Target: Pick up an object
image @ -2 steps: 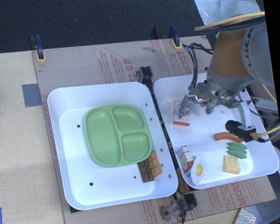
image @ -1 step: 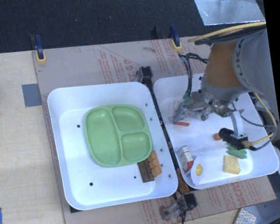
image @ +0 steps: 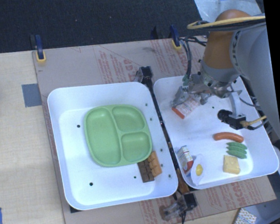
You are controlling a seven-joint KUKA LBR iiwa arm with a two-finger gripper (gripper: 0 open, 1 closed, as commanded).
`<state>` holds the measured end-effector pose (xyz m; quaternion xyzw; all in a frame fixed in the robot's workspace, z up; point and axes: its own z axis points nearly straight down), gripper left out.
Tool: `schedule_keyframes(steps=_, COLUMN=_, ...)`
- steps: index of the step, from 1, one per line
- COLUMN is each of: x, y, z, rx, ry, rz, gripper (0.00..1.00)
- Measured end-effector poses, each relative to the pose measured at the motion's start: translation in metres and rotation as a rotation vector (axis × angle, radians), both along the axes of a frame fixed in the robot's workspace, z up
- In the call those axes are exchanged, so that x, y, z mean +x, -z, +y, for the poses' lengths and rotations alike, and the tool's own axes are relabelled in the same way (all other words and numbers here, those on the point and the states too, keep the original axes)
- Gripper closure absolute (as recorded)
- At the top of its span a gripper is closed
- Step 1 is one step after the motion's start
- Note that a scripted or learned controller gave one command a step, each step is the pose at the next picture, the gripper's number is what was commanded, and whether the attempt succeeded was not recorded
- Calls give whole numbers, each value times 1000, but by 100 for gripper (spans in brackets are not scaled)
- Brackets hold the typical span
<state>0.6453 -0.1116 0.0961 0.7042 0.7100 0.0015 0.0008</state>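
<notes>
My gripper (image: 191,95) hangs low over the back left part of the right bin (image: 264,169), under the grey arm with its orange band. Just in front of it, touching or nearly touching, lies a small red and white flat piece (image: 184,110). Nothing visibly sits in the gripper. Further forward in the same bin lie a red sausage (image: 228,137), a green pea pod (image: 237,149), a yellow cheese block (image: 230,164), a small red and white can (image: 185,156) and a white fried egg (image: 197,170).
The left bin (image: 73,190) holds a green divided plate (image: 117,135) and a brown block (image: 149,167) at its front right. A black part (image: 231,118) with cables hangs off the arm over the right bin. Cardboard lies under both bins.
</notes>
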Motion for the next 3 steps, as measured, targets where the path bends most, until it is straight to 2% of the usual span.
schedule_keyframes(steps=1, x=1, y=-13, z=-3, rx=-6, ry=-2, rz=-5, gripper=100)
schedule_keyframes(steps=2, x=0, y=-13, z=-2, rx=-6, ry=-3, rz=-4, gripper=0)
schedule_keyframes(steps=3, x=13, y=0, z=14, rx=-4, ry=3, rz=1, gripper=0)
